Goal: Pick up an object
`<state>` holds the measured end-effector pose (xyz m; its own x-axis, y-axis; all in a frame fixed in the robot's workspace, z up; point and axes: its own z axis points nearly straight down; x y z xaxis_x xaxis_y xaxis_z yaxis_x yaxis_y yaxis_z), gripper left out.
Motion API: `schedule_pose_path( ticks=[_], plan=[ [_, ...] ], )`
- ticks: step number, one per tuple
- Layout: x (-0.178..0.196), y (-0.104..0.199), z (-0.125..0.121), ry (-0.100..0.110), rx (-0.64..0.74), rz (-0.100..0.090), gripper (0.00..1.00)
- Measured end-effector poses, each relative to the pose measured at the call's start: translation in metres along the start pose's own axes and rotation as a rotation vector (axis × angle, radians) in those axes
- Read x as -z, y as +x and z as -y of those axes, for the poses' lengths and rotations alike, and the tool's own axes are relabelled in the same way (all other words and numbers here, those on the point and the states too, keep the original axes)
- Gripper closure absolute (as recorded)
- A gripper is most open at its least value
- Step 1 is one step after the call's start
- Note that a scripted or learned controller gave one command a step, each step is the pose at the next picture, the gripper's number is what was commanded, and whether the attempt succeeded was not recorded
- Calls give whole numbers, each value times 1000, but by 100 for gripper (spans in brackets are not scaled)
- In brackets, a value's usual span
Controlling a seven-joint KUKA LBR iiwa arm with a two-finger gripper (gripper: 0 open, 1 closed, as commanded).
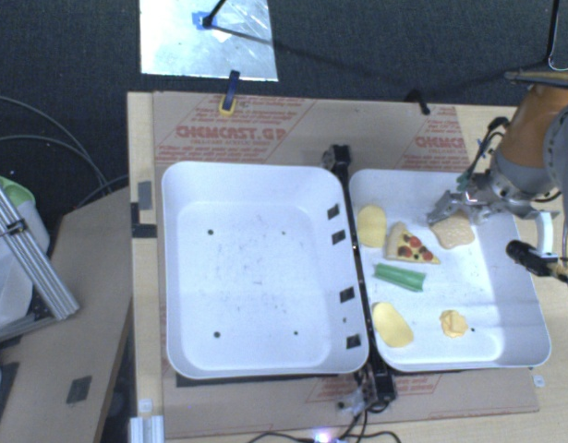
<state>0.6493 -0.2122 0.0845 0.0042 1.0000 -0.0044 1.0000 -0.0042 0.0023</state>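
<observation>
The right bin [519, 340] holds several toy foods. A pizza slice [411, 245] lies near its middle. A tan bread piece [454, 234] lies just right of the slice. A yellow lump [371, 224] rests by the left wall, and a green bean pod [399, 277] lies below the pizza. A yellow oval [392, 324] and a small yellow piece [453, 322] sit toward the front. My gripper [448, 209] hangs low over the bin's back right, directly above the bread piece's upper edge. Whether it touches the bread is unclear.
The left bin [187, 340] sits beside the right one, with a black divider [350, 247] running between them. The arm [533, 146] reaches in from the right over the bin's back corner. A metal sheet [208, 26] lies beyond the bench.
</observation>
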Motion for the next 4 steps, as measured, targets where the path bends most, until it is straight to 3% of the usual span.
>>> schedule_pose_path(
  ticks=[1,2,3,4],
  plan=[
    [13,5,-3,-5,9,-1,100],
    [1,127,-21,-1,18,-9,100],
    [106,181,48,1,13,-7,100],
    [101,179,87,5,4,-5,100]
  ],
)
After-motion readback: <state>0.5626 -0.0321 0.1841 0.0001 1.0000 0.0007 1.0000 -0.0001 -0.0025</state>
